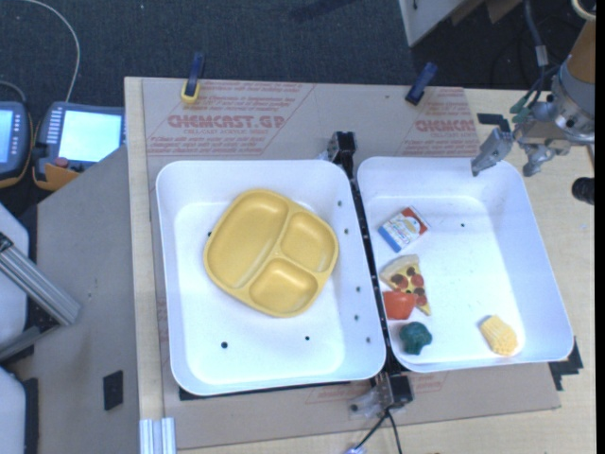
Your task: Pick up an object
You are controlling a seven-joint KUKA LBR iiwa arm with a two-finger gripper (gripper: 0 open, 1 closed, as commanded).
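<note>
Now, with the grey two-finger gripper (511,152) open, go toward seven o'clock, straight down over the small red-and-white carton (402,228).

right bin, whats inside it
The right bin holds five small items: a juice carton, a pizza slice, a red piece, a green broccoli and a yellow corn cob. The bin floor beneath each is covered.

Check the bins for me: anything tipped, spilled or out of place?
Nothing stands out. The yellow divided plate lies flat in the left bin; the small toy foods sit scattered along the right bin. The end effector hovers open over its far rim.
</note>
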